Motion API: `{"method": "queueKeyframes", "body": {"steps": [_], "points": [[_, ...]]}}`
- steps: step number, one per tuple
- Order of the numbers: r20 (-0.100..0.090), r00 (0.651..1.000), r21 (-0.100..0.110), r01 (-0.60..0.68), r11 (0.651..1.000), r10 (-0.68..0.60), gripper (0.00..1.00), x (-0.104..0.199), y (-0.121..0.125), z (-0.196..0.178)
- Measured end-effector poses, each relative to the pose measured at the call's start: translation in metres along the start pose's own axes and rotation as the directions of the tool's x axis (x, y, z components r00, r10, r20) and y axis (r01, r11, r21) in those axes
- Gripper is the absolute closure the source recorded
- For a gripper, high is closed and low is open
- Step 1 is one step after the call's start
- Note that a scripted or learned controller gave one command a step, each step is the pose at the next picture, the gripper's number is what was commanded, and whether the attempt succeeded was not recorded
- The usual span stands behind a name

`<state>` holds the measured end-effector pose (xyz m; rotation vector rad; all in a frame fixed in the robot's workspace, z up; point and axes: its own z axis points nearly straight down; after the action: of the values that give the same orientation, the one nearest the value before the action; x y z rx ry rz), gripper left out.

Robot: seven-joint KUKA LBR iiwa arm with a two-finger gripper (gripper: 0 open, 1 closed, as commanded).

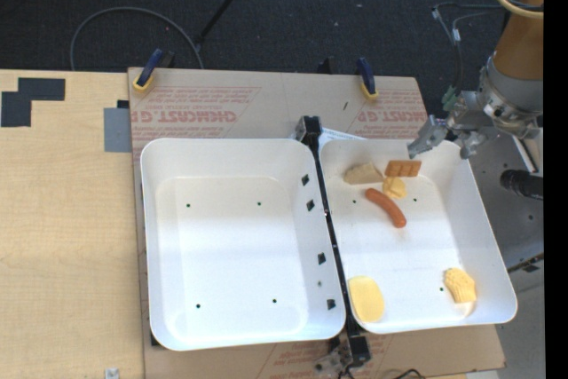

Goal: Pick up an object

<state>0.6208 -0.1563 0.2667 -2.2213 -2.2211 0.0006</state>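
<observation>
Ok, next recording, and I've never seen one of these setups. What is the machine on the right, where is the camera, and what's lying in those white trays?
The single picture comes from one fixed camera above the bench, looking down at a slant. The machine is a robot arm, grey with an orange band, reaching in from the right. Its end piece is a two-finger gripper, which hangs over the far edge of the right bin; nothing is visibly between its fingers.

Two shallow white bins sit side by side on a cardboard sheet clamped to the bench. The right one holds toy food: a sausage, a beige wedge, an orange block, a small yellow piece, a pale yellow oval and a corn cob. The left bin sits beside it.
</observation>
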Motion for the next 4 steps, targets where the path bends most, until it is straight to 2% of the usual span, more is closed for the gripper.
{"method": "queueKeyframes", "body": {"steps": [1,2,3,4], "points": [[-0.002,1.000,0.013,0.001,1.000,-0.001,0.00,0.005,-0.010,0.154],[0.000,1.000,0.001,0.002,1.000,-0.002,0.00,0.026,0.014,0.180],[0.000,1.000,-0.001,-0.001,1.000,0.001,1.00,0.025,0.014,0.169],[-0.001,1.000,-0.007,0.007,1.000,-0.007,1.00,0.114,-0.027,0.074]]}}
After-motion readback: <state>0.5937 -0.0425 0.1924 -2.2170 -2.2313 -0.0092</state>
